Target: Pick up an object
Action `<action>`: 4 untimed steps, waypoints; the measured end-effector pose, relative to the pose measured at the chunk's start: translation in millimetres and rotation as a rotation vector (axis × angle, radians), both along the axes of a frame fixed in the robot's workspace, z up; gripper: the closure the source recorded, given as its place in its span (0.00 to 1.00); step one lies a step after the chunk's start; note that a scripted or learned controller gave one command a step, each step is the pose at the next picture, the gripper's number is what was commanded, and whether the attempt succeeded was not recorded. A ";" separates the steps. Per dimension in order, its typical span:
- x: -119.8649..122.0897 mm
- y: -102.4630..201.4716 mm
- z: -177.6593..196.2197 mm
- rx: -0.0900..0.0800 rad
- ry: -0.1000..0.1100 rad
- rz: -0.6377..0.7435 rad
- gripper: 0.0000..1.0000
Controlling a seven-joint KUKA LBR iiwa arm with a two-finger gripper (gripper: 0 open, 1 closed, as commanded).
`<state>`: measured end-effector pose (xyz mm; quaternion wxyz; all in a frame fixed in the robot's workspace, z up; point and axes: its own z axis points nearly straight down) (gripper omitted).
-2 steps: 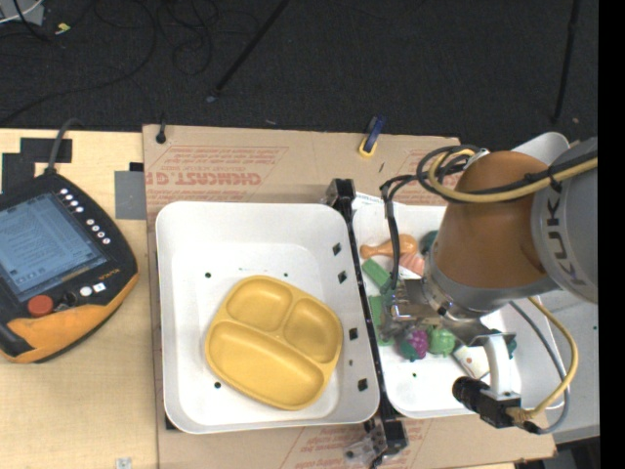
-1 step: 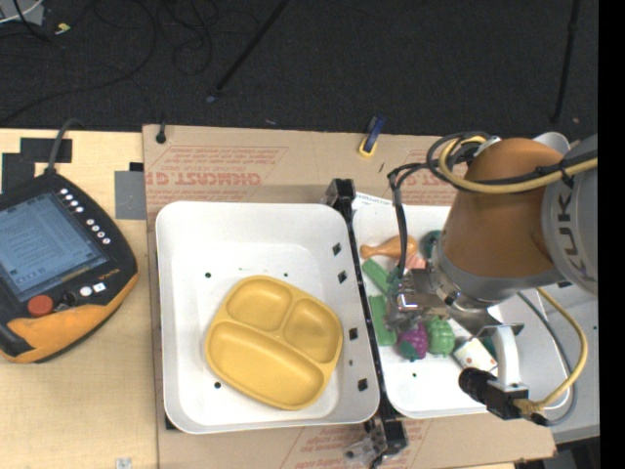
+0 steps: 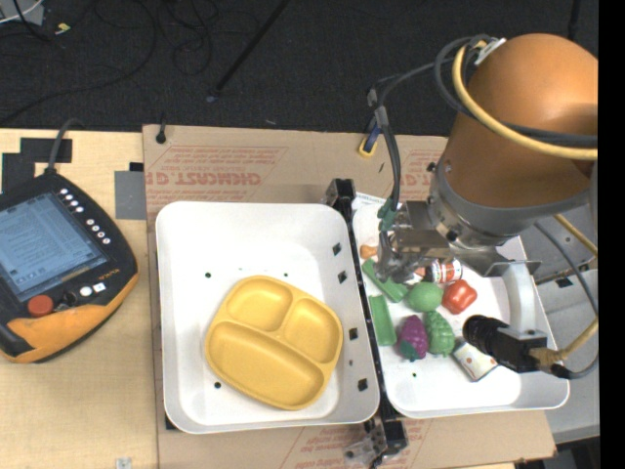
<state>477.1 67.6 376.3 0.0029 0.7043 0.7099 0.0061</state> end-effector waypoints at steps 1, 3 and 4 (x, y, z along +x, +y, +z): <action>-0.8 -75.8 95.9 -0.006 0.003 -0.014 1.00; -0.2 -68.7 108.4 -0.007 0.021 0.007 1.00; 36.6 -65.9 -24.9 -0.006 0.030 -0.007 1.00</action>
